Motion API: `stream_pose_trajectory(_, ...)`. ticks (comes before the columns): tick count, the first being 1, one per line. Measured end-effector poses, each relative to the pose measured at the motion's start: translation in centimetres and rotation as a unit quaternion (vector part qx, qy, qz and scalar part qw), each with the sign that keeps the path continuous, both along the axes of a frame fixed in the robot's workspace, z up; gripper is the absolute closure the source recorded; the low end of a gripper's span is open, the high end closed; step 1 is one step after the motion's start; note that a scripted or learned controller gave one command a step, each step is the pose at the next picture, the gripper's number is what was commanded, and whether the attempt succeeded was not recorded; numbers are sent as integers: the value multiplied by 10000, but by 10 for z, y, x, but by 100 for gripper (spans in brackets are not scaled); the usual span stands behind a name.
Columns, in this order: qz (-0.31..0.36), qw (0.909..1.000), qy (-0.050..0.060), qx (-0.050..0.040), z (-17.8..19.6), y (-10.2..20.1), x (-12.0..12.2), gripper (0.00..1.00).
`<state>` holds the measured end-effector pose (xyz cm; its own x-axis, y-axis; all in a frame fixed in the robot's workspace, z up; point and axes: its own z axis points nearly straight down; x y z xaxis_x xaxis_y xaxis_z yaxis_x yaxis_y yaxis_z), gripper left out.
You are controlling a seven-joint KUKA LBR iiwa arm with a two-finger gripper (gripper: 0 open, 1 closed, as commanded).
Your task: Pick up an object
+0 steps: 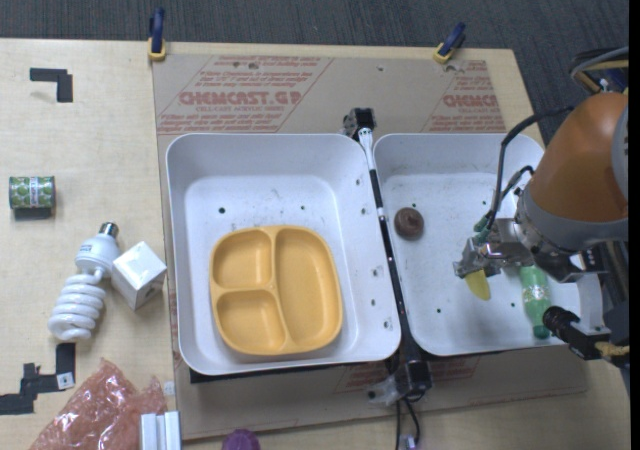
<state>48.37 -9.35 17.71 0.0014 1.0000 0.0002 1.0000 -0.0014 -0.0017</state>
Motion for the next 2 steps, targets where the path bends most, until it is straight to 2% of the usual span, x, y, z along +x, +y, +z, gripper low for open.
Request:
stream_pose_trajectory(1, 10, 10000, -23, -5, 15, 36, 1, 100)
stream_pose_trajectory(2, 3, 10000, -16, -3, 15, 20, -5, 100)
